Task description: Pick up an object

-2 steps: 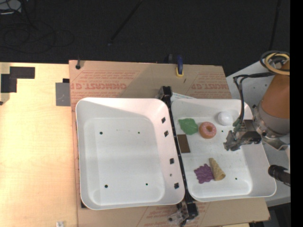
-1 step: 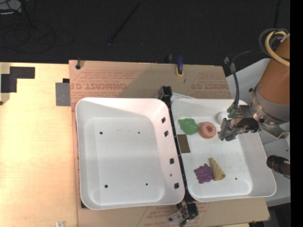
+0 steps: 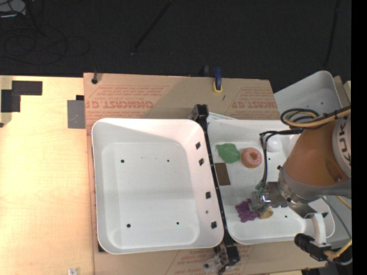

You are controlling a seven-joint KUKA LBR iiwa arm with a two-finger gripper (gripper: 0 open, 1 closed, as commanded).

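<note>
The right bin (image 3: 241, 132) holds a green soft object (image 3: 228, 152), a pink ring-shaped donut (image 3: 251, 157), a flat brown piece (image 3: 222, 174) by the divider and a purple object (image 3: 246, 210) near the front. My gripper (image 3: 263, 204) reaches in from the right, low over the bin, right next to the purple object's right side. A small tan item (image 3: 265, 213) lies just below the gripper tip. The bulky orange and grey wrist hides the bin's right part.
The left bin (image 3: 109, 153) stands beside the right one, split off by a black divider with clips (image 3: 207, 171). Cardboard lies under both bins. Cables loop over the arm at the right. A wooden bench top stretches to the left.
</note>
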